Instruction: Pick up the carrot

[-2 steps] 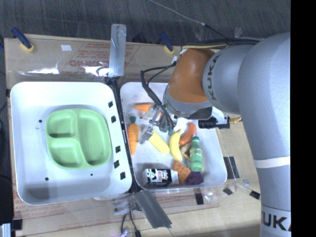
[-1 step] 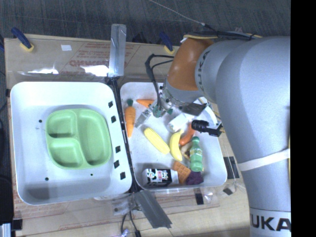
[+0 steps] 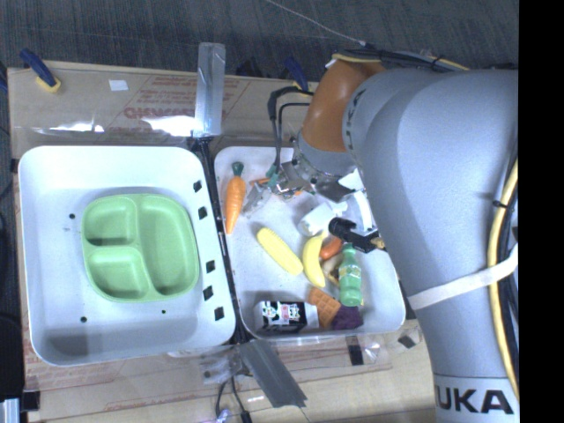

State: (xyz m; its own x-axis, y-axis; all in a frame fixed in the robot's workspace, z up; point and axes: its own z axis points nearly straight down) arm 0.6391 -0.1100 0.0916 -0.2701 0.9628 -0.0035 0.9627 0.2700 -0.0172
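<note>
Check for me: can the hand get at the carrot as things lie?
Probably yes. The carrot lies bare along the right bin's left wall, nothing on it; the hand sits just beside it. The wall may crowd one finger.

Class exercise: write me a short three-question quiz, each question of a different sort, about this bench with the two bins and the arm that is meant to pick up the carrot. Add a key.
1. True or false: the carrot lies in the same bin as the green tray.
2. Multiple choice: the carrot lies nearest which side of the right bin in the picture? A) its left wall B) its right wall C) its bottom wall
3. Fill in: the gripper hangs just to the ___ of the carrot in the picture.

Key:
1. False; the carrot is in the right bin, the tray in the left bin.
2. A
3. right
</note>
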